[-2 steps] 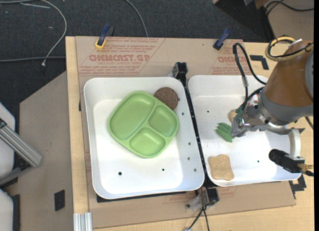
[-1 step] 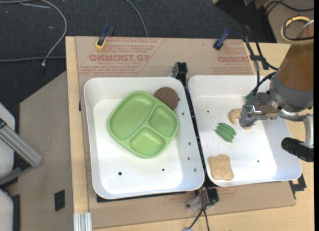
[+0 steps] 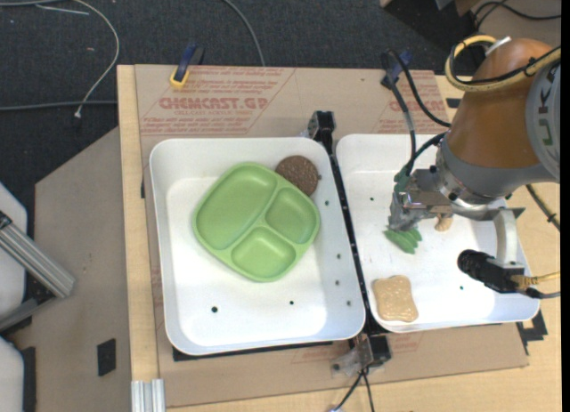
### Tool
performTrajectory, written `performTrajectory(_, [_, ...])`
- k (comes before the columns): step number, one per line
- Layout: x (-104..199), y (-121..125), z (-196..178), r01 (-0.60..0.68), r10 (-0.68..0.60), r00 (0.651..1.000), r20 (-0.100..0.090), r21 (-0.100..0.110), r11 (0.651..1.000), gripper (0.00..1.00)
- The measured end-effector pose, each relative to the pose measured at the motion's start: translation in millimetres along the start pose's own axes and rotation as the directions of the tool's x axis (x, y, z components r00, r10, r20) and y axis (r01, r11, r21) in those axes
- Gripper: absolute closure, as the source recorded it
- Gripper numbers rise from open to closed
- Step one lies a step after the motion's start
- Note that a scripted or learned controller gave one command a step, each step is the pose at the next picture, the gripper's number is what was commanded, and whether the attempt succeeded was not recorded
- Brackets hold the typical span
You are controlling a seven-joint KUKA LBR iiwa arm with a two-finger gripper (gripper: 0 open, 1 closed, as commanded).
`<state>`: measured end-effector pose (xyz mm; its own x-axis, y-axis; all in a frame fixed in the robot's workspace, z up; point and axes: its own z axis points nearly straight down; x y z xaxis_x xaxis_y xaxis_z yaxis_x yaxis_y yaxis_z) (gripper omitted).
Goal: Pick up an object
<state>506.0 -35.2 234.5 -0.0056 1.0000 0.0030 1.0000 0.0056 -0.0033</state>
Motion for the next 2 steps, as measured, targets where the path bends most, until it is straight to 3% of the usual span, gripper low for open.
performTrajectory(2, [99.0,18.2,13.2,-0.002,0.002,1.000,0.002,-0.003,1.000,1.00])
